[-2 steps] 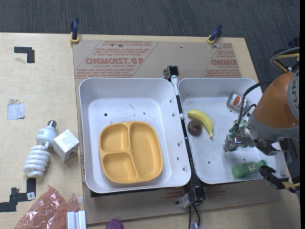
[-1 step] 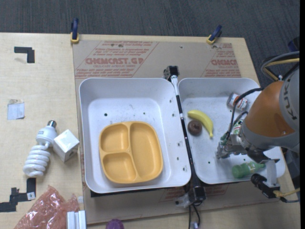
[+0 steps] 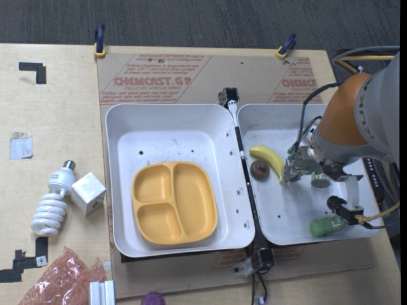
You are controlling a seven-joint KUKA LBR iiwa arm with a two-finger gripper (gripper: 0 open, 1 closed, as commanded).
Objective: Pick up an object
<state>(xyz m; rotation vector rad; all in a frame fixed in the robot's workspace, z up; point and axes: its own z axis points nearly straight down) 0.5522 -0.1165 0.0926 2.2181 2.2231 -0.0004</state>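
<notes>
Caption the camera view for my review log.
Gripper lowered in right bin beside banana; yellow divided plate in left bin.

We see two bins side by side on the surface [image 3: 57, 107]. The left bin [image 3: 121, 122] holds a tray [image 3: 174, 203] with three parts, sitting toward the front. In the right bin [image 3: 267, 116], a banana [image 3: 269, 160] lies near the left wall, and a small round thing [image 3: 259, 169] sits touching it on its left. The gripper [image 3: 294, 170] is down in this bin, just right of the banana. A bottle [image 3: 325, 226] lies at the front right of that bin. Left of the bins, a light bulb [image 3: 51, 207] lies on the surface with a small box [image 3: 88, 193] just beside it on the right. A crinkly bag [image 3: 63, 278] lies in front of them.
</notes>
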